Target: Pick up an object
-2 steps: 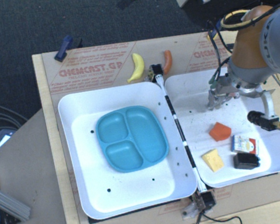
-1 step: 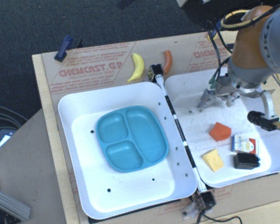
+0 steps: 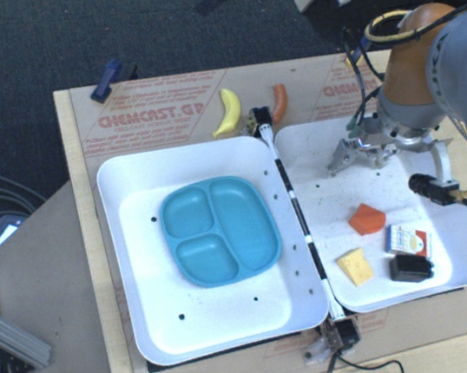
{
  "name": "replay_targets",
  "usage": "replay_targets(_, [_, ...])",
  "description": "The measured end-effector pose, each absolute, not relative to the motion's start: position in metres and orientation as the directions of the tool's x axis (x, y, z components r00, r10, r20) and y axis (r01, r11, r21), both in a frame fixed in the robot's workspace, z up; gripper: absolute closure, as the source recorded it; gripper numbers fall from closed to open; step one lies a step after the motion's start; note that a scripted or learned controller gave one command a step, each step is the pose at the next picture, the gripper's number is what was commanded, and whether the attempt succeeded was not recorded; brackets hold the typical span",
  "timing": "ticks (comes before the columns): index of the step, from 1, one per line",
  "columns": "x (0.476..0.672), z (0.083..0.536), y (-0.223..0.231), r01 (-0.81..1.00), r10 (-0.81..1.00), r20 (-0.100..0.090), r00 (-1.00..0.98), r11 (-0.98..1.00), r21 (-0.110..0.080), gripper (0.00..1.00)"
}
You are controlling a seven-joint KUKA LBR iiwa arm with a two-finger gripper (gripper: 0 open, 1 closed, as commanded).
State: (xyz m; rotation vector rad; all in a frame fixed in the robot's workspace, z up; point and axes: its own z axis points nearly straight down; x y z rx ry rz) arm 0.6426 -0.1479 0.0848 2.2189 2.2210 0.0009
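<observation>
The arm (image 3: 425,63) enters from the right and is cut off by the frame edge, and its grey bulk hides part of the right bin's (image 3: 315,146) far corner. The hand (image 3: 360,152) hangs low over the upper part of that bin, its two metal fingers (image 3: 341,160) spread apart with nothing between them.

Four small things lie in the near part of the right bin, well apart from the hand: an orange block (image 3: 367,220), a yellow wedge (image 3: 355,266) just beside the bin's left wall, a small white box with red print (image 3: 407,241) (its label too small to read), and a black object (image 3: 411,268) touching the box's near side. The yellow wedge lies with its long axis running roughly from far to near.

The left bin (image 3: 128,242) holds a blue divided plate (image 3: 220,229) with three compartments. On the counter (image 3: 160,109) beyond the bins rest a toy banana (image 3: 227,112) and an orange-red sausage shape (image 3: 278,102), both just beyond the divider where the bins meet.
</observation>
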Motion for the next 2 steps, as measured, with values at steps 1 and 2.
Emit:
replay_targets(1, [0.6435, 0.0953, -0.1475, 1.000, 1.000, -0.003, -0.002, 0.002, 0.005, 1.00])
replay_targets(2, [0.6434, 0.0952, -0.1475, 1.000, 1.000, -0.003, -0.002, 0.002, 0.004, 0.00])
